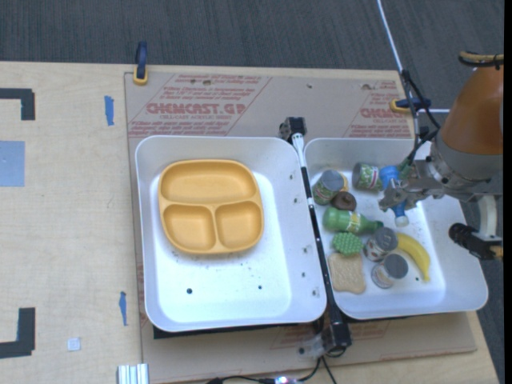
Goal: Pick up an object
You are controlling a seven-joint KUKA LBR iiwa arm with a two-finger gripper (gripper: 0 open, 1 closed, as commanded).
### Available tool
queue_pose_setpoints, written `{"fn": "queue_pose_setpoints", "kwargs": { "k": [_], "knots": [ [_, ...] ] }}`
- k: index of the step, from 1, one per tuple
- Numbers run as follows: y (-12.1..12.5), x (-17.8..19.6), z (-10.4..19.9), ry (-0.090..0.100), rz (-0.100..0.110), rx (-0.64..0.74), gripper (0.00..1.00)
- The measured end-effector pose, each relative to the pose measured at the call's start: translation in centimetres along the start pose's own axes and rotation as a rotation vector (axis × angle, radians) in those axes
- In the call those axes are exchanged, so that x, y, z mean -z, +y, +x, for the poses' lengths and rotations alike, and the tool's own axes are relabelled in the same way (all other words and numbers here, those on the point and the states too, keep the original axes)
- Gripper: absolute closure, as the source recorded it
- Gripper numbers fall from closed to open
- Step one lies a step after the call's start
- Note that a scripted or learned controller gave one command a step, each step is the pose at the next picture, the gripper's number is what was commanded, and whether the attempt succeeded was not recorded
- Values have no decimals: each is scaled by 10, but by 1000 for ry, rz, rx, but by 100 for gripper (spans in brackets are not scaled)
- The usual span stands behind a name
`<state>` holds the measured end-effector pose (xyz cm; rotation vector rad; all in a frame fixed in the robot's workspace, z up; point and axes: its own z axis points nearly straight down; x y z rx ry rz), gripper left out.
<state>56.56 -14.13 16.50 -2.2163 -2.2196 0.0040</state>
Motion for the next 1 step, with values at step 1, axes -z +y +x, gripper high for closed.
{"fn": "queue_pose_setpoints", "kwargs": {
  "k": [1],
  "knots": [
    [2,40,71,-1,-3,1,100]
  ]
}}
